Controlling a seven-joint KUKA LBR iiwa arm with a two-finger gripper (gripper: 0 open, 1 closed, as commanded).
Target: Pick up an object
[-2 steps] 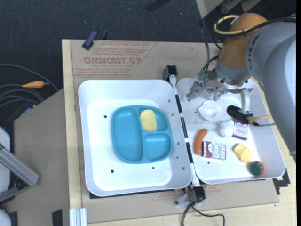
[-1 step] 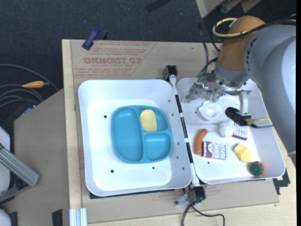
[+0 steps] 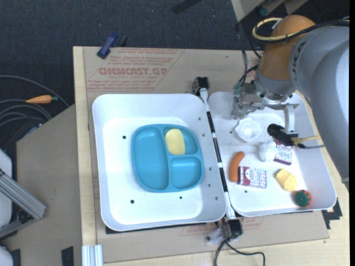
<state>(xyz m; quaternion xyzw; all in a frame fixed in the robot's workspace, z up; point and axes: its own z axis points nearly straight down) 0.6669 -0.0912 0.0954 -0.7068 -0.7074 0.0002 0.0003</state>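
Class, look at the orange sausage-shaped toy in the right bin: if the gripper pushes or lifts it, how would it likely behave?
The orange sausage looks rounded and elongated, so a sideways push would probably roll it. Its smooth surface may slip between fingers. It looks like a small plastic toy, so probably light and stiff. It lies beside the red packet, which might shift too.

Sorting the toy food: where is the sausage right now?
The sausage lies in the right bin, near its left wall, just above the red carton.

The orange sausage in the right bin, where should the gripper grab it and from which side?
Probably grip the sausage across its narrow middle, coming straight down from above. It lies flat and long, running roughly near-to-far, with bare floor on its left; the red packet sits close on its right.
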